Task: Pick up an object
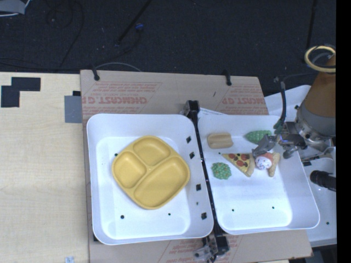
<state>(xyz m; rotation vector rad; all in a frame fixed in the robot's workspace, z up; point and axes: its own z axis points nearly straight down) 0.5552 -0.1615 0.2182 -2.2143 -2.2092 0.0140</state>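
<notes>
Camera view puts my arm [321, 106] at the right edge, grey body with the orange band up top, wrist bent down over the far right part of the right bin [258, 215]. My claw [272, 146] hangs low over that bin's far half, and I read its fingers as spread, with nothing between them that I can make out. Just below its tips lies a small white and red toy [265, 161], and whether a finger touches it I cannot tell. Touching or nearly touching that toy on the left is a pizza slice [240, 161], and further left, near the bin's left wall, sits a round green piece [221, 170]. A tan bread roll [220, 141] lies toward the far left corner, and a green leafy piece [256, 136] rests by the far wall, just beside the claw. All these things crowd the far half of the right bin, while its near half is bare white floor with a few small dark dots. The left bin [104, 212] carries a yellow divided plate [151, 171] about in its middle, with bare room around it on every side. Both bins sit side by side on a brown cardboard sheet [164, 95], which rests on a pale wood worktop [38, 174]. Beyond the far edge is dark floor with cables [137, 23].
</notes>
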